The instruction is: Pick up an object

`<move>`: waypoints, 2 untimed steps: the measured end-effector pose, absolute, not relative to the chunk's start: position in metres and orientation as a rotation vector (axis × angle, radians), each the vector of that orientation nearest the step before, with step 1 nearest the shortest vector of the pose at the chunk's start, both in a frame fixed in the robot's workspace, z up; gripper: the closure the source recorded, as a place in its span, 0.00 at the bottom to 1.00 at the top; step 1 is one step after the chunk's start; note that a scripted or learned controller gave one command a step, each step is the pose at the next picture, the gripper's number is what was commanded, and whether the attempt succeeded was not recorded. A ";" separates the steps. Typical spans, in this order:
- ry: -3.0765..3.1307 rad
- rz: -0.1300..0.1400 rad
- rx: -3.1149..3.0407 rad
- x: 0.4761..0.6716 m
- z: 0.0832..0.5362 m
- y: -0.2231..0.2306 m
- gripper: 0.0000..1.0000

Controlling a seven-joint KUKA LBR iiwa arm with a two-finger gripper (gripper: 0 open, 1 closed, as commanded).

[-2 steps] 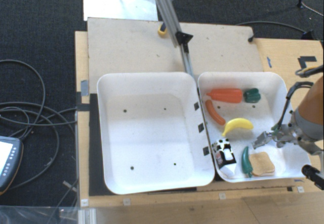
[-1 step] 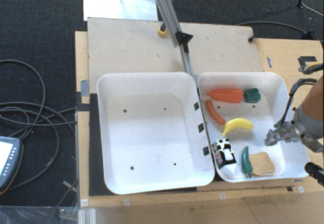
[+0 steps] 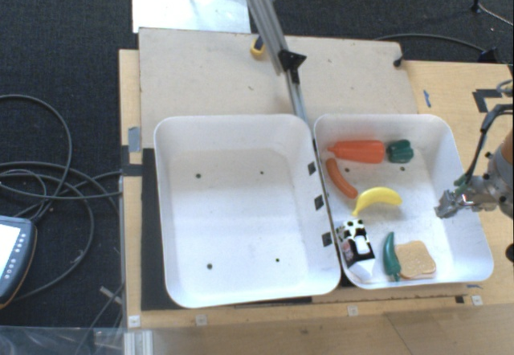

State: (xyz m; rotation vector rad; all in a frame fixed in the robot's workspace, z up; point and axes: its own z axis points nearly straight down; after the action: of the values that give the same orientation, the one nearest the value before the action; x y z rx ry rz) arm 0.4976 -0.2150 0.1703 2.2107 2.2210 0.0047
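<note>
The right bin (image 3: 450, 144) holds an orange carrot with a green top (image 3: 371, 151), a reddish sausage (image 3: 340, 177), a yellow banana (image 3: 377, 198), a black-and-white cow toy (image 3: 354, 239), a green chilli (image 3: 390, 255) and a slice of toast (image 3: 417, 259). My gripper (image 3: 450, 205) hangs at the bin's right side, to the right of the banana and above the toast, apart from every item. Nothing shows between its fingers.
The left bin (image 3: 173, 136) stands beside the right one. A slanted metal pole (image 3: 269, 20) runs from the top down to the divider between the bins. Cables and a tablet (image 3: 12, 253) lie on the floor at left.
</note>
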 end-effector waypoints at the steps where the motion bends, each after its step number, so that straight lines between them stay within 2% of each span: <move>1: 2.223 0.003 2.211 0.499 0.204 -0.216 1.00; 2: 2.233 0.006 2.208 0.512 0.213 -0.159 1.00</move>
State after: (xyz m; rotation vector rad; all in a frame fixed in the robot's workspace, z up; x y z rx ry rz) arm 0.5116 -0.1588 0.2128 2.2078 2.2325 0.0056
